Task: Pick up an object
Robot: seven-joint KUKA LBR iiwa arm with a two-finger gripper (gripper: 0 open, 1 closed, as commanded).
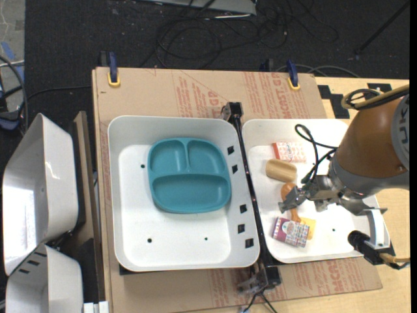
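- While the gripper (291,201) hangs low in the right bin (326,130), its jaws sit too dark and small to judge, so I cannot tell their state
- 4 candidates lie close together: a pink-and-white box (288,150), a tan bread roll (281,170), an orange piece (287,190) and a purple packet (291,231)
- Risk: the crowding could make the tips nudge the orange piece aside or pinch 2 items
- The teal divided plate (189,176) sits in the left bin (130,175)
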